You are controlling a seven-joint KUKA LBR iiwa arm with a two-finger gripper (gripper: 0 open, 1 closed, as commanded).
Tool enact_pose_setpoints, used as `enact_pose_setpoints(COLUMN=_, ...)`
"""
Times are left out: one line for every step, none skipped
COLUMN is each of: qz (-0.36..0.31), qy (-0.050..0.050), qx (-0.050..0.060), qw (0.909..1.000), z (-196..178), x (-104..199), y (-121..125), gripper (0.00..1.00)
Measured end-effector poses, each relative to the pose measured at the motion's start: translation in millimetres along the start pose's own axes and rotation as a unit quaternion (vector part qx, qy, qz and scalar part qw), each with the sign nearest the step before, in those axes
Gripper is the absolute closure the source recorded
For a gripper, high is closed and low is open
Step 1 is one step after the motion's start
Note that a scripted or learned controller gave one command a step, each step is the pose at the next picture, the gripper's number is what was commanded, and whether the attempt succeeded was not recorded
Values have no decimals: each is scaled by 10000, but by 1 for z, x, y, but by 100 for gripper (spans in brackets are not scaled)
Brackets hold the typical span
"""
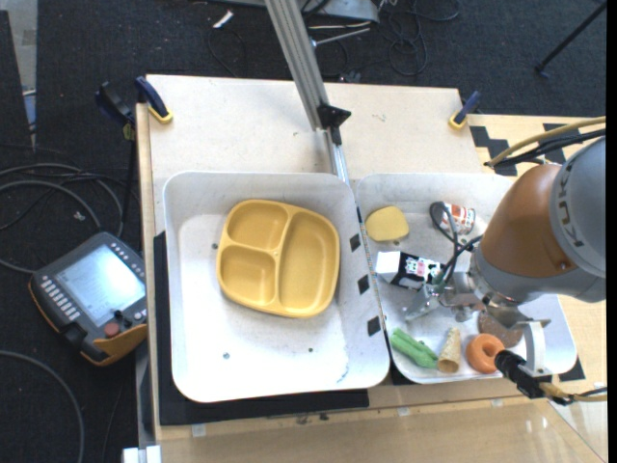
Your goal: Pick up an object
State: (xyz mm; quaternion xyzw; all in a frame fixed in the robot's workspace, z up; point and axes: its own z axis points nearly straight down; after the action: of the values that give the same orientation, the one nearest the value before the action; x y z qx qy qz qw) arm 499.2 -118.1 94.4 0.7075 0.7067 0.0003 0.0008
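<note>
in the camera view, two white bins were seen side by side on the worktop (241, 123). in the left bin (183, 287) a yellow divided plate (280, 257) was lying alone. the right bin (419, 189) was holding the small things: a yellow round piece (387, 224), a black and white box (405, 267), a green piece (414, 347), a cone (450, 350) and an orange ring (484, 352). the arm (540, 234) was lowered over this bin, and the end effector (445, 292) was placed low among the things, just beside the box. it could not be told how the end effector was set, because the wrist was hiding it. no thing was seen lifted; all were resting in the bin. so the pick was judged as not yet done: the approach seemed made, while the grasp and the lift were left.
</note>
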Motion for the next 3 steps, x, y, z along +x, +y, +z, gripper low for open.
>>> enact_pose_setpoints(qz=-2, qy=6, qx=-7, qw=10000, z=-12, x=0, y=1, gripper=100)
enact_pose_setpoints(qz=-11, qy=-5, qx=-17, qw=10000, z=-61, x=-10, y=4, gripper=100)
enact_pose_setpoints(qz=-20, qy=-4, qx=-19, qw=10000, z=-105, x=-9, y=11, gripper=100)
